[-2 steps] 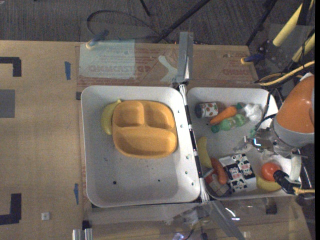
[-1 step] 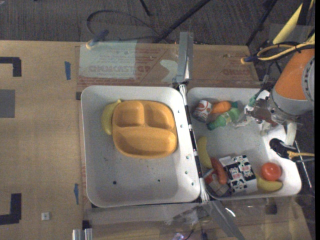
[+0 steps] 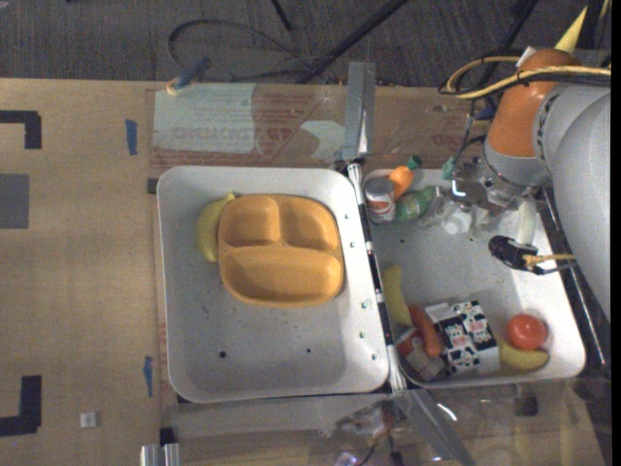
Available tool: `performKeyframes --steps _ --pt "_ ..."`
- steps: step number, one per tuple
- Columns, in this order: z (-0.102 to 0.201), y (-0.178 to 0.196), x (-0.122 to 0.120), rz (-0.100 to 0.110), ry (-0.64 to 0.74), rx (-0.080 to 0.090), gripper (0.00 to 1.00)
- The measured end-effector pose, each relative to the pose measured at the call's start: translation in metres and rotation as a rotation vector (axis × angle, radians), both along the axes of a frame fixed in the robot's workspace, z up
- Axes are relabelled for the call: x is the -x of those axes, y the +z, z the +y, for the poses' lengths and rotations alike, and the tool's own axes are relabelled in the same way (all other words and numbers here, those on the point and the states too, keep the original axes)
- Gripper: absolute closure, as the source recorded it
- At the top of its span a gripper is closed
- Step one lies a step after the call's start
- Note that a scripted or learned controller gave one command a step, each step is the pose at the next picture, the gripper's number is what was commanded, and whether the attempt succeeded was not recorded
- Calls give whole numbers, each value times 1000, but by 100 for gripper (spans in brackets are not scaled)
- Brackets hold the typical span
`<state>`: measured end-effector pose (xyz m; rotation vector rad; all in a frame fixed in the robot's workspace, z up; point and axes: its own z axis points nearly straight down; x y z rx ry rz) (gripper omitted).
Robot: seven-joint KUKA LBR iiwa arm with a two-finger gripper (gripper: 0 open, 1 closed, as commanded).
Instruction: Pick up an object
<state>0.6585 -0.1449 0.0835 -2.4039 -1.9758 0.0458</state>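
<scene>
My gripper (image 3: 466, 207) is low at the back of the right bin (image 3: 456, 270), under the orange wrist band. Just to its left lie a green bottle (image 3: 417, 205), a small can (image 3: 379, 200) and an orange carrot-like toy (image 3: 400, 178). Something pale sits right beneath the gripper, too blurred to name. Nothing shows clearly held. Toward the front of this bin lie a black-and-white patterned box (image 3: 463, 333), a red ball (image 3: 527, 330), a yellow banana (image 3: 524, 359) and a red-orange stick (image 3: 425, 330).
Another banana (image 3: 394, 294) lies along the right bin's left wall. The left bin (image 3: 175, 289) holds an orange divided tray (image 3: 281, 249) with a banana (image 3: 207, 229) tucked at its left side. Bare floor lies mid right bin.
</scene>
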Motion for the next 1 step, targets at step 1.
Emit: performKeyframes --steps 1 --pt "-18 2 87 -43 102 3 0"
